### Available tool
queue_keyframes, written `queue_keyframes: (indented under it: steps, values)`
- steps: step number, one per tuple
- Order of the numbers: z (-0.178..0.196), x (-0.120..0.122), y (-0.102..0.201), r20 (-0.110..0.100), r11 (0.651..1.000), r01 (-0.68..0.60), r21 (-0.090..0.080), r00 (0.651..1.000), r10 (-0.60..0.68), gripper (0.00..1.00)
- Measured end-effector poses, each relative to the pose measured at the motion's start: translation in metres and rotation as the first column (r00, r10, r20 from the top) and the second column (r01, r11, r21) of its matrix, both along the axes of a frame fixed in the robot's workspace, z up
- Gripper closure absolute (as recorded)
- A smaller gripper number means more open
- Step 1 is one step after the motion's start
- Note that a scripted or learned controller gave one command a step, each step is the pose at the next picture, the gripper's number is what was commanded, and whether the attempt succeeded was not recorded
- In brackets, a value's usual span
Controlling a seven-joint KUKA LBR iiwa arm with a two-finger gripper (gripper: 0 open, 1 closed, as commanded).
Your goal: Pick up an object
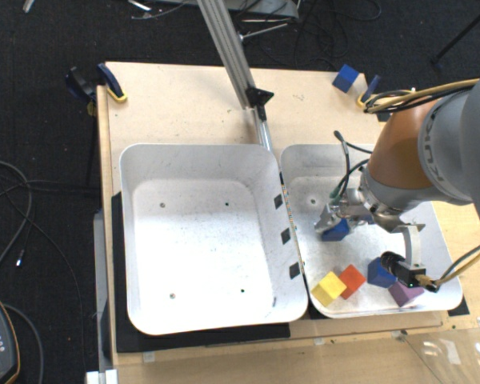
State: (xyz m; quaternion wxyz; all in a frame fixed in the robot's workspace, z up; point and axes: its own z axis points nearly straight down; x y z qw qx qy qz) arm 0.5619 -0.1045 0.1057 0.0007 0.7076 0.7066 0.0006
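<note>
Right bin (304, 170): fingers (334, 221) apparently clamp blue block (336, 230); yellow cube (329, 289), orange cube (352, 280) nearby.

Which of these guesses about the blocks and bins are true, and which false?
1. The yellow block touches the orange block. True.
2. All the blocks lie in the left bin. False: they lie in the right bin, and the left bin holds none.
3. A blue block sits on the bench outside both bins. True.
4. The purple block lies at the right bin's far edge. False: it lies near the front edge.
</note>
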Motion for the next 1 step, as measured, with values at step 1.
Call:
queue_keyframes:
  steps: [1]
  values:
    - [0.0938, 0.0046, 0.1039, 0.006, 1.000, -0.012, 0.003, 1.000, 0.012, 1.00]
